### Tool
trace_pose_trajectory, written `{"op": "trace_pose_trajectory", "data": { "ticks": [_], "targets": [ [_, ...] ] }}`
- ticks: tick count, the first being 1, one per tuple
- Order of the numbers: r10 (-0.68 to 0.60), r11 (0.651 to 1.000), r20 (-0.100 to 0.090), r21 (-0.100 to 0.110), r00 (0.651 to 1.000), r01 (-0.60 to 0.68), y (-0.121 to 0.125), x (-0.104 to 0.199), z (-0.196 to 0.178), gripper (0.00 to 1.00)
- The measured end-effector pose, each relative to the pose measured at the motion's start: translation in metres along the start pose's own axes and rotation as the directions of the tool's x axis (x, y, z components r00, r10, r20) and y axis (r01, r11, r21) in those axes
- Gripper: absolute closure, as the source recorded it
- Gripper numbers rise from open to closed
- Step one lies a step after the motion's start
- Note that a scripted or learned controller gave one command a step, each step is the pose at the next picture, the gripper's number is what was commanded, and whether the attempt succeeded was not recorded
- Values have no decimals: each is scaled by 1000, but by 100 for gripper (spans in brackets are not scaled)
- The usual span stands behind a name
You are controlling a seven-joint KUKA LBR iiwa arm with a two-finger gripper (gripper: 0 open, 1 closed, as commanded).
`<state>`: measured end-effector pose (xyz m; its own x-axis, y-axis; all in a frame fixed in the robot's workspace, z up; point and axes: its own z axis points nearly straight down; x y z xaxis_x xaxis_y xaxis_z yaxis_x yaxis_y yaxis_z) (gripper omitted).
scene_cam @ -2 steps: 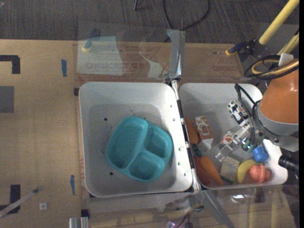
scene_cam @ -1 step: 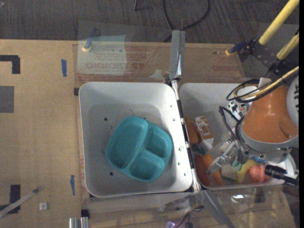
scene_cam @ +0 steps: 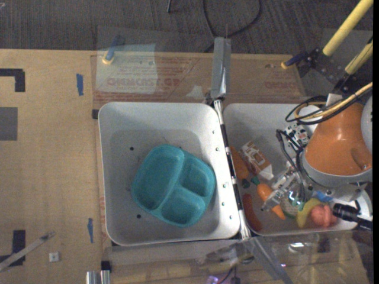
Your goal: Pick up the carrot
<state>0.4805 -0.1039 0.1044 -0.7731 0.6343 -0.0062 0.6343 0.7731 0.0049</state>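
Observation:
The carrot is a short orange piece lying near the front of the right bin. Part of it is covered by the gripper, which hangs low directly over its right side. From this slant I cannot see whether the carrot sits between the gripper's tips. The arm's orange band blocks the bin's right half.
An orange item and a reddish one lie along the right bin's left wall. A small white and orange box sits behind the carrot. A yellow banana and a pink fruit lie at front right. A teal divided plate rests in the left bin.

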Motion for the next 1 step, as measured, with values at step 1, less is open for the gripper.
{"op": "trace_pose_trajectory", "data": {
  "ticks": [1],
  "targets": [
    [152,988,-3,3,988,-152,58,47,-80,100]
  ]
}}
